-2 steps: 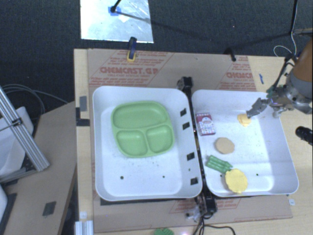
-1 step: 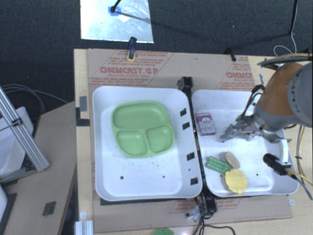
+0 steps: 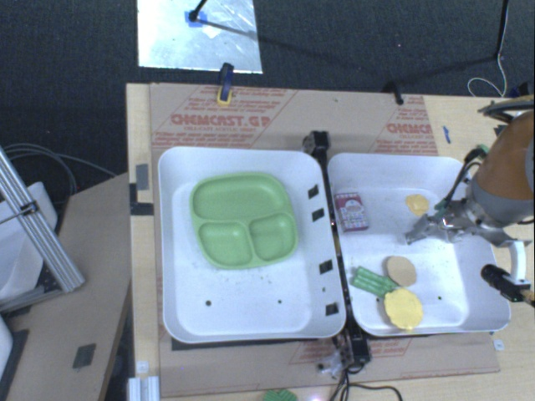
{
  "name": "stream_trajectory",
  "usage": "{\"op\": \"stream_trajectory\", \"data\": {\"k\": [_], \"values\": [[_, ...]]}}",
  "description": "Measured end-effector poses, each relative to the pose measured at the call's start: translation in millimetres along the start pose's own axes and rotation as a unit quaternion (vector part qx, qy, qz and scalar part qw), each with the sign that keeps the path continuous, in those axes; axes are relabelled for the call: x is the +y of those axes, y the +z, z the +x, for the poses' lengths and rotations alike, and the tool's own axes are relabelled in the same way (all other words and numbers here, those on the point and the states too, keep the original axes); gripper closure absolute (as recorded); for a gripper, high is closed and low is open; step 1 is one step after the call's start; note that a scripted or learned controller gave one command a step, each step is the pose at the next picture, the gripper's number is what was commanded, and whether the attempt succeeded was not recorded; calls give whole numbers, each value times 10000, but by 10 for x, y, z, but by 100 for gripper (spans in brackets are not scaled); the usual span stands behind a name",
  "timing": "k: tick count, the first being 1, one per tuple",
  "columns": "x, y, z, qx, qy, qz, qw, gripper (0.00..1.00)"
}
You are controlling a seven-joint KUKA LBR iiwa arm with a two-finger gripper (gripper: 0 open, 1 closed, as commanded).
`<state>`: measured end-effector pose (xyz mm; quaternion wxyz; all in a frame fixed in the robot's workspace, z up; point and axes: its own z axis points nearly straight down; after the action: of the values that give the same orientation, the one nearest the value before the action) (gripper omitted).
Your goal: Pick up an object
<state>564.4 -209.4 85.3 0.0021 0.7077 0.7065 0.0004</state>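
The right bin [image 3: 443, 174] holds a small red packet [image 3: 350, 211] near its left wall, a small yellow piece [image 3: 417, 204] further right, a tan round piece [image 3: 401, 270], a yellow round piece [image 3: 404, 308] below it and a green strip [image 3: 374, 282] beside them. My gripper [image 3: 420, 231] reaches in from the right and hangs low over the bin's middle, just below the small yellow piece and above the tan round piece. Nothing shows between its fingers.
The left bin [image 3: 180, 307] carries a green divided plate [image 3: 245, 220]. The divider between the bins has black clips [image 3: 318, 215]. The arm's orange band and grey wrist [image 3: 506, 182] overhang the right bin's right rim. Cardboard lies under both bins.
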Motion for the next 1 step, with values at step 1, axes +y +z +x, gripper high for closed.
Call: {"op": "stream_trajectory", "data": {"k": [1], "values": [[-554,-710,523,25,-34,23,10000,0]]}}
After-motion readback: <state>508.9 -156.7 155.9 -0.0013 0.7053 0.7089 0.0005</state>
